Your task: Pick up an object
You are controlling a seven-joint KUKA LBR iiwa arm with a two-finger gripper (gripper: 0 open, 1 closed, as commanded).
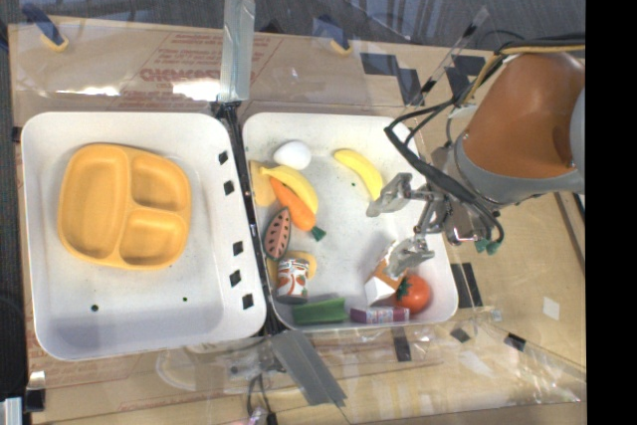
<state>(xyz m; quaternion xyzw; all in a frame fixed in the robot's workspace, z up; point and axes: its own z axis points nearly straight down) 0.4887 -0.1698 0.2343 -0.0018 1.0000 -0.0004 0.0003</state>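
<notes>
Since its fingers are spread wide with nothing between them, the hand (pixel 400 224) hangs over the right bin (pixel 343 129), apparently positioned above the tomato (pixel 414 295).

Both bins are plain white: the left bin (pixel 60 314) carries a yellow-orange divided tray (pixel 123 205), and the right bin (pixel 343 229) holds a mix of colours. There is a white egg (pixel 293 154), two yellow bananas (pixel 360 171) (pixel 295 187), an orange carrot (pixel 294 206) with a green tip, and a reddish-brown seeded piece (pixel 278 234). A red and white can (pixel 292 278), a green block (pixel 319 312) and a red tomato (pixel 413 294) with a green top sit along its lower side. The arm (pixel 523 114) shows an orange band above grey, and the tool (pixel 403 224) is metallic grey.
</notes>
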